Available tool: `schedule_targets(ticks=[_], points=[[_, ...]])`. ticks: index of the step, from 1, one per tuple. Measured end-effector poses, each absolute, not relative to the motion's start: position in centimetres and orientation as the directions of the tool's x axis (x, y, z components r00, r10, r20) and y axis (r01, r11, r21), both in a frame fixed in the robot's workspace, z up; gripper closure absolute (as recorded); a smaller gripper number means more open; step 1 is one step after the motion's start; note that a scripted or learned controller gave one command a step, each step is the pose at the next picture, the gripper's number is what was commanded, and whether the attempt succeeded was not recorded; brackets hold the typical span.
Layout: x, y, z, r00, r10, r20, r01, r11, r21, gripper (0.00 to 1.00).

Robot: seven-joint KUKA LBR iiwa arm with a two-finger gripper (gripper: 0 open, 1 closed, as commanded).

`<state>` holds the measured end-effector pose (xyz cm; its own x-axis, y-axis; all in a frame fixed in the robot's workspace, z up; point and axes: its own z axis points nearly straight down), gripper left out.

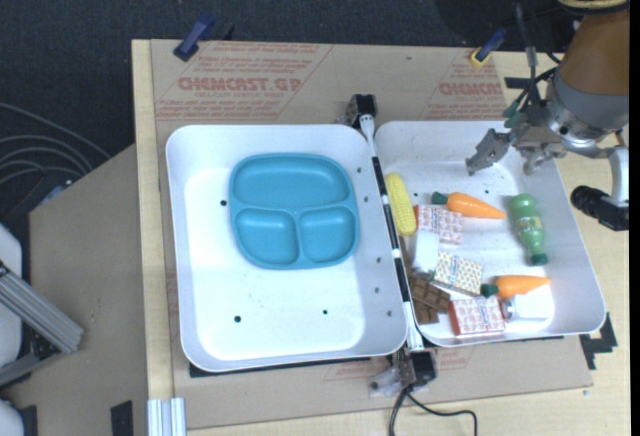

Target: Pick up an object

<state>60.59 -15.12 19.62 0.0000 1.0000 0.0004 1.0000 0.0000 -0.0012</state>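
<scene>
The right bin (575, 234) holds several small items: a yellow corn cob (401, 202), an orange carrot (473, 206), a green bottle (526, 226), a second carrot (520, 284), a brown chocolate bar (430, 299) and patterned packets (460, 272). My gripper (510, 155) hangs over the bin's far part, above and behind the first carrot and the bottle. Its fingers (487, 150) are spread open with nothing between them. The grey wrist and orange band rise to the upper right.
The left bin (200, 254) holds a blue three-compartment plate (293, 209). A black hinge strip (385, 214) runs between the bins. Blue clamps (195, 37) sit at the bench's back edge. Bare white floor lies in the right bin's far corner.
</scene>
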Motion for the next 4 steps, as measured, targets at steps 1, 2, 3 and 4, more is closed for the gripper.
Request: schedule_targets(ticks=[1, 2, 3, 4], points=[[62.9, -15.0, 8.8, -0.001, 1.000, 0.002, 1.000, 0.001, -0.005, 0.00], [64.5, -10.6, 8.5, -0.001, 1.000, 0.001, 1.000, 0.001, 0.000, 0.00], [66.7, -9.2, 8.5, -0.001, 1.000, 0.001, 1.000, 0.001, 0.001, 0.00], [66.7, -9.2, 9.6, -0.002, 1.000, -0.001, 1.000, 0.002, 0.002, 1.00]])
